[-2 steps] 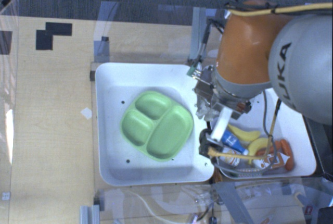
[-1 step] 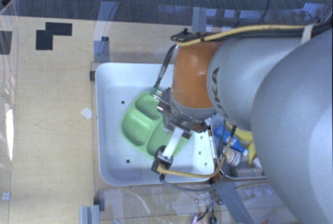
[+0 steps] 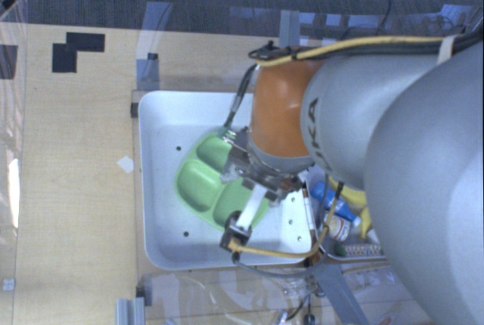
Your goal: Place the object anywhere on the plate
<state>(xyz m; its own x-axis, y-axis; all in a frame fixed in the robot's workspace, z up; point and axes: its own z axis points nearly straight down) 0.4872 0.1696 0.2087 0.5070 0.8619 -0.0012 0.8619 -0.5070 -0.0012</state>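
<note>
glossy green plate, rounded compartments, lies in smooth white bin; bare floor along bin's left wall. arm covers plate's right side. jaws hidden, opening cannot tell. object not discernible.

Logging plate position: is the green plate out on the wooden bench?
No, the green plate lies inside a white bin, partly under the arm.

We see a pale wooden bench carrying a shallow white plastic bin near its middle, with flat black angular patches far left.
</note>
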